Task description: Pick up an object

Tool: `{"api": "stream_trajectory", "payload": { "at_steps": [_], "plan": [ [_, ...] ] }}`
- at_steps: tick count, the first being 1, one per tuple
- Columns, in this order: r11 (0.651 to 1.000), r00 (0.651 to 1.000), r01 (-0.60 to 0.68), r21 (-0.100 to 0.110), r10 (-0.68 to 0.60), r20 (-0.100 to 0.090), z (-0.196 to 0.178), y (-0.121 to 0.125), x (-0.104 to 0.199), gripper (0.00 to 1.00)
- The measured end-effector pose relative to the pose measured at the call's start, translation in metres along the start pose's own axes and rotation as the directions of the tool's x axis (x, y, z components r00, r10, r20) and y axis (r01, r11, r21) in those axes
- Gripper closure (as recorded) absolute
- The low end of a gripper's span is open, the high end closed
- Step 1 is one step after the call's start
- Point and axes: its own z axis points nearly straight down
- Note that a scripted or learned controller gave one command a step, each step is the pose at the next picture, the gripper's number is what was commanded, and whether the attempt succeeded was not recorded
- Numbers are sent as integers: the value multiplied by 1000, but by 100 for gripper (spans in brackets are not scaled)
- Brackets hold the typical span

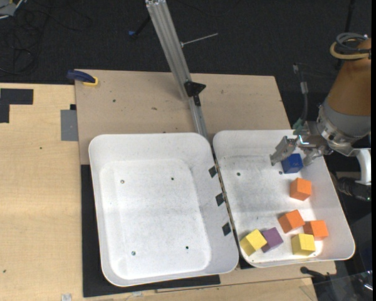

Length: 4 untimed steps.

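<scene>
- Arm (pixel 351 99) enters from the right side of the bench, grey wrist with the orange band above it, reaching over the far right edge of the right bin (pixel 250 152).
- Gripper (pixel 292 150) sits low over the far right part of that bin, fingers pointing toward the bin's middle.
- Blue cube (pixel 292 163) lies right at the fingertips, partly covered by them. Whether it sits between the fingers or just under them: cannot tell. Whether the gripper is released or clenched: cannot tell.
- An orange cube (pixel 301 189) rests alone near the right edge of the right bin, a little nearer the camera than the blue one, apart from it.
- Cluster at the near right corner of the right bin: a second orange cube (pixel 291 220), a third orange cube (pixel 317 229) beside it toward the right wall, a yellow cube (pixel 302 244) just in front of those two.
- Along the near edge, left of that cluster: purple cube (pixel 272 238) touching a second yellow cube (pixel 253 241).
- Left bin (pixel 113 152) stands beside the right one, the two sharing a middle seam with small black clips (pixel 220 199).
- A slanted metal rail (pixel 173 49) rises from behind the bins, at the far edge of the bench.
- A blue and yellow clamp (pixel 83 77) is at the far left corner of the raised board (pixel 238 99).
</scene>
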Motion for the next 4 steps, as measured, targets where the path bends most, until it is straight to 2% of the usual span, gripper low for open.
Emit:
{"api": "stream_trajectory", "payload": {
  "at_steps": [1, 2, 4],
  "plan": [
    [1000, 1000, -1, -5, 1, 1, -3, 1, -1, 0],
    [1000, 1000, -2, 1, 2, 0, 58, 1, -8, 0],
    [1000, 1000, -2, -8, 2, 2, 142, 9, -2, 0]
  ]
}}
